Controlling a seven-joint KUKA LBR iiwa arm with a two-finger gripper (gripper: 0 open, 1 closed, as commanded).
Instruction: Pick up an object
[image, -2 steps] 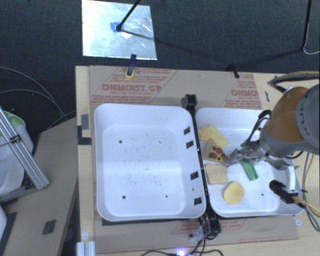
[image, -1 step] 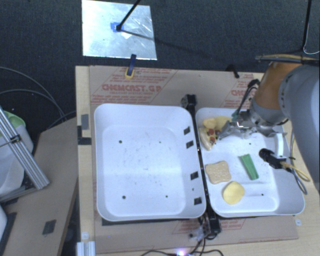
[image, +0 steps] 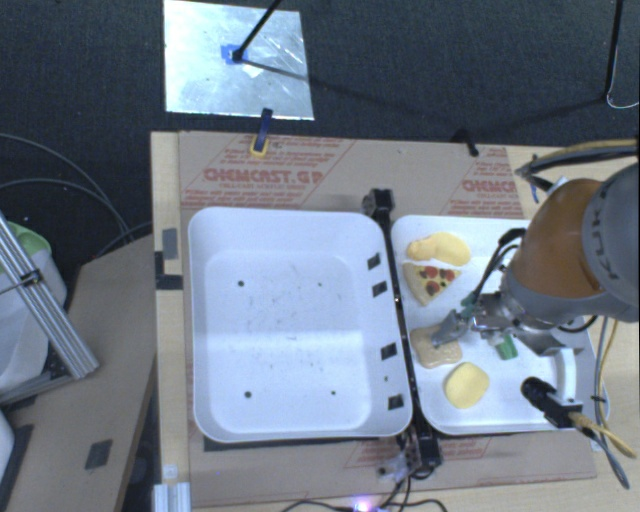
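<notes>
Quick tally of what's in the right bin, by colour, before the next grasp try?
Yellow: 2, a lumpy piece at the top and a round piece at the bottom.
Pizza slice, tan with red: 1.
Beige, flat piece by the claw: 1.
Green, small item: 1.
Total: 5.

Gripper (image: 447, 331) over tan toy (image: 436, 347)

Open floor is offered across the left bin (image: 290, 330). The right bin (image: 505, 228) is crowded by a yellow piece (image: 438, 247), a pizza slice (image: 429, 281), a beige slab (image: 437, 347) and a yellow disc (image: 466, 385); its right half is covered by the arm (image: 570, 255).
</notes>
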